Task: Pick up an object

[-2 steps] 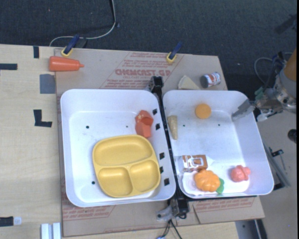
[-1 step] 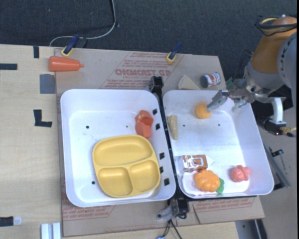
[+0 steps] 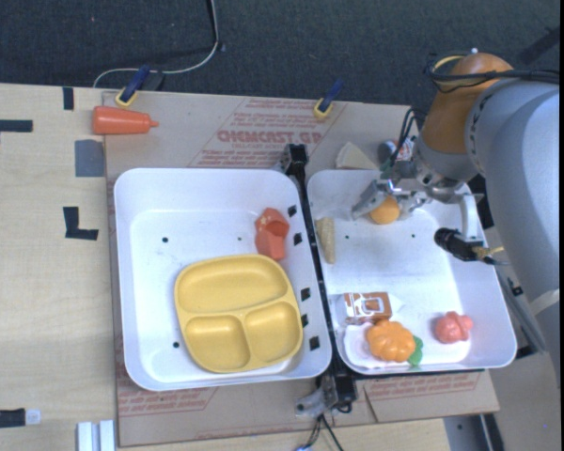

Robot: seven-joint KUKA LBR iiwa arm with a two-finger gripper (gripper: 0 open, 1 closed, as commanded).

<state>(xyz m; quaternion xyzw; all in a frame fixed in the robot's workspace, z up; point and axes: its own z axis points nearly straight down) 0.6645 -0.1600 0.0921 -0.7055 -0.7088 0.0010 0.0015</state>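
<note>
My gripper (image 3: 387, 205) hangs over the far part of the right bin (image 3: 470, 294), reaching in from the right. A small round orange fruit (image 3: 385, 213) sits between its two grey fingers, and they look closed on it. Further objects lie in the same bin: a pale yellow piece (image 3: 326, 240) by the left wall, a brown and white packet (image 3: 367, 305), an orange vegetable with a green stem (image 3: 392, 341) and a pink-red toy (image 3: 452, 327) near the front.
The left bin (image 3: 150, 252) holds a yellow divided plate (image 3: 235, 310) and a red-orange cup-like object (image 3: 273, 232). An orange bottle-shaped thing (image 3: 122, 120) lies on the bench at far left. A beige piece (image 3: 354, 156) sits behind the right bin.
</note>
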